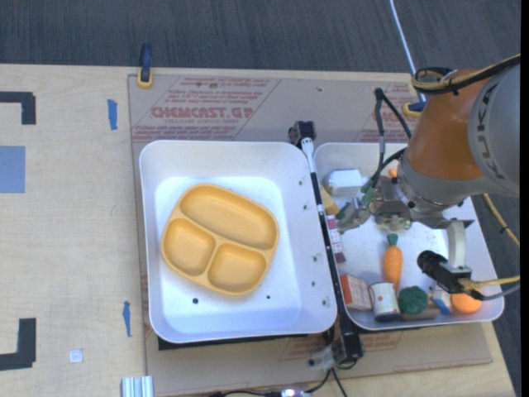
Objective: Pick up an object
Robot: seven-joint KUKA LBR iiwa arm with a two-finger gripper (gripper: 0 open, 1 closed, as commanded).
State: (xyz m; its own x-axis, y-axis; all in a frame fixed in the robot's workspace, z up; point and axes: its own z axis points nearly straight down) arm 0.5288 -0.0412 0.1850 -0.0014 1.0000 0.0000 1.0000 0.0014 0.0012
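White left bin (289, 180) holds one yellow three-section plate (219, 238), lying flat near the middle and fully visible. White right bin (368, 255) is partly covered: the grey arm (446, 147) with its orange band comes in from the right and hides the bin's upper right area. Contents under it can't be seen.

Gripper (364, 212) is low over the upper left part of the right bin, above bare floor. How wide it stands cannot be told, as the wrist body blocks it and the detail is too small. Nothing is visibly held.

Pickable items, all in the right bin:
- White block (345, 179) sits near the far left corner, just beyond the gripper.
- Carrot (393, 263) is mid-bin with its green top pointing toward the gripper, apart from it.
- Red-and-white carton (355, 290), small can (383, 301) and green lump (414, 302) are lined up along the near wall, close together. Can label unreadable, green lump's shape unclear.
- Orange ball (467, 303) is in the near right corner, partly covered by robot hardware.

A thin pinkish strip (334, 240) lies along the right bin's left wall, too small to identify. Both bins rest on a tan board (198, 110) with red print.
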